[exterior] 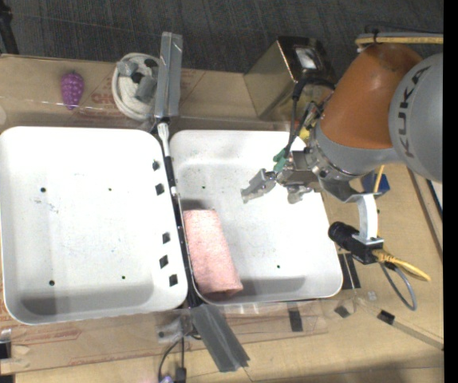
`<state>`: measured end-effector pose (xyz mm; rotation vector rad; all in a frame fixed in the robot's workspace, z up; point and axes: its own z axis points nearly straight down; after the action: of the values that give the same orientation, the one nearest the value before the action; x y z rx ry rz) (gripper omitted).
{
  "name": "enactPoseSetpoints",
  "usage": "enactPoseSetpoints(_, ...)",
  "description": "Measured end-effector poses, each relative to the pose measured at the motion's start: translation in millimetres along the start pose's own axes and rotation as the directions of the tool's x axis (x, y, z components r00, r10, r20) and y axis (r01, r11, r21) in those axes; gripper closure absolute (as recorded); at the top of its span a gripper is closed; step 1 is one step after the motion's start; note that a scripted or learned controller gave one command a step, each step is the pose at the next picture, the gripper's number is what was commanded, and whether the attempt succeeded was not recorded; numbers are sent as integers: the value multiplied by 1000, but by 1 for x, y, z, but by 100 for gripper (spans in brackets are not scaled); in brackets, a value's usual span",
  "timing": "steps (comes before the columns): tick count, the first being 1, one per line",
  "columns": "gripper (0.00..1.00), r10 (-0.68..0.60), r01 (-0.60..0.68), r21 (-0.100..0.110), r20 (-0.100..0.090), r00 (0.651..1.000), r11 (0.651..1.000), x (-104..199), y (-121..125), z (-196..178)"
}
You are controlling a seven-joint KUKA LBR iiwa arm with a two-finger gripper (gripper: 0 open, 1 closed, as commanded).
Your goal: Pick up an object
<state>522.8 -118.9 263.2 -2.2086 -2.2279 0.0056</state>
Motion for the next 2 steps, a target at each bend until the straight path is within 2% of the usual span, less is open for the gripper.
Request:
enactPoseSetpoints(1,100,-5,5,3,0,1000,1000,0,0,-10)
enactPoseSetpoints(2,0,-5,5,3,1,1000,1000,0,0,-10)
